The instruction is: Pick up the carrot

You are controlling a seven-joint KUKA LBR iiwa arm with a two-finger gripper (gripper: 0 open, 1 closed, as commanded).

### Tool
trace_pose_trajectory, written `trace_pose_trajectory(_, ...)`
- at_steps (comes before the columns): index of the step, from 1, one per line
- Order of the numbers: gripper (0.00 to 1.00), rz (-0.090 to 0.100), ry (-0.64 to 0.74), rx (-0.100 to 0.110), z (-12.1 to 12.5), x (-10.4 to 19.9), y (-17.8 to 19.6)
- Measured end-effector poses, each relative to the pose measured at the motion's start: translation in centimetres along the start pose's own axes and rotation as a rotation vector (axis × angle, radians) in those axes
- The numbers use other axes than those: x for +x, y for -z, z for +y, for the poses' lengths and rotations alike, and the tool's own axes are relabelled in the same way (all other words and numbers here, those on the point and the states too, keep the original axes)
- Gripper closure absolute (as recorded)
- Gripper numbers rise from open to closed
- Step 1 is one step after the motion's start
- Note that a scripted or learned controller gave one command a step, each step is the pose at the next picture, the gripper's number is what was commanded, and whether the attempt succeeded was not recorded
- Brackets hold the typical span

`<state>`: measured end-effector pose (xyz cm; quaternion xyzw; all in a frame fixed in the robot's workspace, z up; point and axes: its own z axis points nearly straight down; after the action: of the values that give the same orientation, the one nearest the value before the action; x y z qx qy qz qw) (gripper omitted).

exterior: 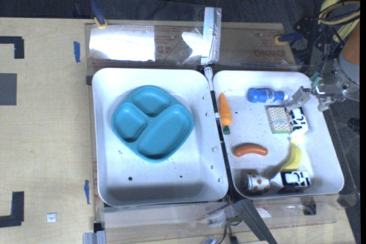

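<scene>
The jaws hover at the right bin's far right rim, and whether they are released or clenched cannot be told. Just left of them lie a blue bottle, a patterned card and a black-and-white carton. The carrot lies well apart at that bin's left wall, its long axis running far to near, green end nearest. Nearer sit a sausage, banana and can. The left bin holds a blue divided plate.
</scene>
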<state>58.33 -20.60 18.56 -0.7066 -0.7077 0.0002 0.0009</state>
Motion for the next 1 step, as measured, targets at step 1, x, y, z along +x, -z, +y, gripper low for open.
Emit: trace_pose_trajectory(1, 1.00, -0.001, 0.001, -0.002, 0.10, 0.00, 1.03)
